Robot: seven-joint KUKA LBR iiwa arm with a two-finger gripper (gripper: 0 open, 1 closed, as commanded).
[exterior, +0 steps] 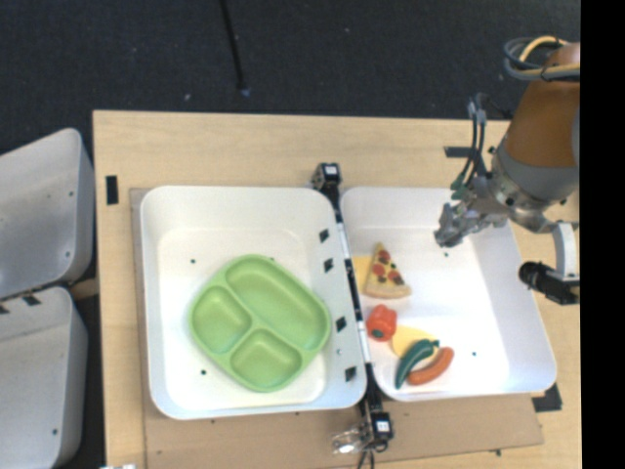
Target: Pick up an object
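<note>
The right bin (pixel 498 291) holds a toy pizza slice (pixel 384 273) near its left wall. Below it lie a red pepper (pixel 382 321), a yellow piece (pixel 409 340), a green chilli (pixel 417 359) and an orange-red sausage (pixel 435 366), all clustered at the bin's front left. My gripper (pixel 452 227) hangs over the bin's back part, up and to the right of the pizza slice, well apart from every toy. Nothing shows beneath or in it.
The left bin (pixel 171 233) carries a green divided plate (pixel 259 322). A ridge with black clips (pixel 344 291) separates the two bins. The arm's orange-banded wrist (pixel 542 135) stands over the right bin's back right corner. Grey chairs (pixel 39 262) sit at the left.
</note>
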